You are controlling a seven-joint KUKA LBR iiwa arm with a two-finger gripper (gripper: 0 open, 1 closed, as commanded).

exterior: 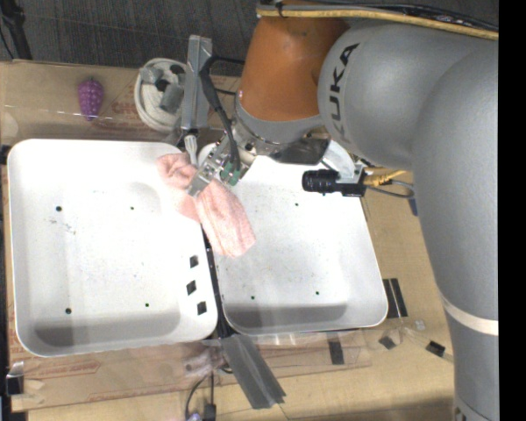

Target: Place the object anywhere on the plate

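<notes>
A pink cloth [221,216] is bunched over the ridge where the left bin [88,253] and the right bin [316,261] meet, near their far ends. My gripper [197,181] comes down from the orange-banded wrist right at the cloth's middle. The fabric gathers around the fingertips, with one flap toward the left bin and a longer flap trailing toward the right bin. The gripper looks shut on the cloth. The arm's bulk hides the far right corner of the right bin.
On the bench beyond the left bin lie a small purple grape-like object [90,97] and a white round holder [160,90]. A grey upright post [193,86] stands beside the wrist. A black fitting [331,182] sticks out over the right bin.
</notes>
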